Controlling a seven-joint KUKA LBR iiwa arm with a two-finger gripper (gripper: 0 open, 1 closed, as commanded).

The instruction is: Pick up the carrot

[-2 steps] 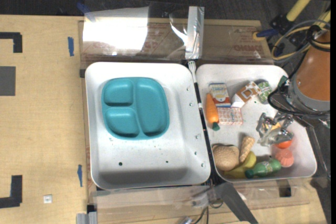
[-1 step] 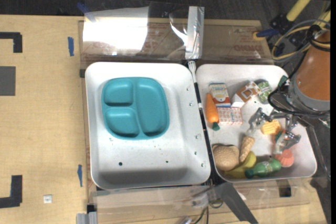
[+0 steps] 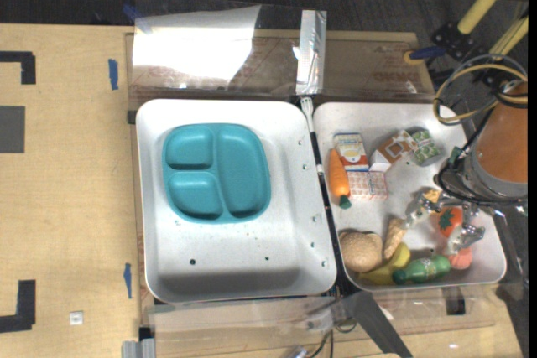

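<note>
Carrot work looks barely begun, by our reading. Our two-finger gripper [image 3: 449, 218] hangs low over the right half of the right shallow white bin [image 3: 491, 274], amid small orange and red toy pieces; we cannot tell how its jaws stand or whether anything sits between them. Just beyond it lie a green plastic vegetable [image 3: 422, 268], a yellow toy banana [image 3: 388, 267] and a round tan bread roll [image 3: 360, 250]. The smooth orange plastic carrot [image 3: 337, 173] rests against the bin's left wall, well apart from the gripper, beside small printed cartons [image 3: 351, 149]. Its long axis runs near parallel to that wall, green end toward the near edge. Reaching, closing and lifting all remain. The left bin holds a teal divided plastic plate [image 3: 217, 172].
</note>
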